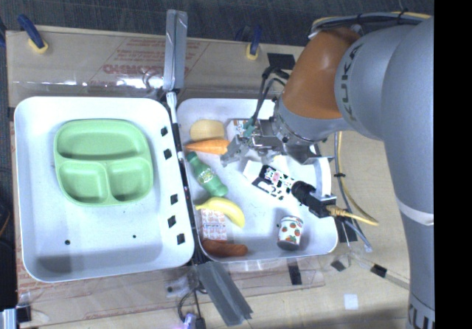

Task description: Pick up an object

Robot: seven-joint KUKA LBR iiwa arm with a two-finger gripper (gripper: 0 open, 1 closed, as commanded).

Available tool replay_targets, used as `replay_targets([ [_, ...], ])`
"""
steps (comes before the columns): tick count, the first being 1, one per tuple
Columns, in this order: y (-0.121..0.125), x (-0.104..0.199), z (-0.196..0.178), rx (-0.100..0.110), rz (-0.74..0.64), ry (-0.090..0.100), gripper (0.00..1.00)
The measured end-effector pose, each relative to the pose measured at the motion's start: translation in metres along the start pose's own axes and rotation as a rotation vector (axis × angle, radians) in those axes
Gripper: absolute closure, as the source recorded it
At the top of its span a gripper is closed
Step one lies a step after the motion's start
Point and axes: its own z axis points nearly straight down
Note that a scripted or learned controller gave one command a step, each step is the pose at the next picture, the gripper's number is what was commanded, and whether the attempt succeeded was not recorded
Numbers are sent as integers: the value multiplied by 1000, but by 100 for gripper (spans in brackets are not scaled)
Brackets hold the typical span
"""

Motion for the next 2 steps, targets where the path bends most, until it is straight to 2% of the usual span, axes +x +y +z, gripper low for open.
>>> replay_targets([
  [1,99,-10,73,-31,-207,-8,0],
  [2,60,33,-1,-5,-325,-2,0],
])
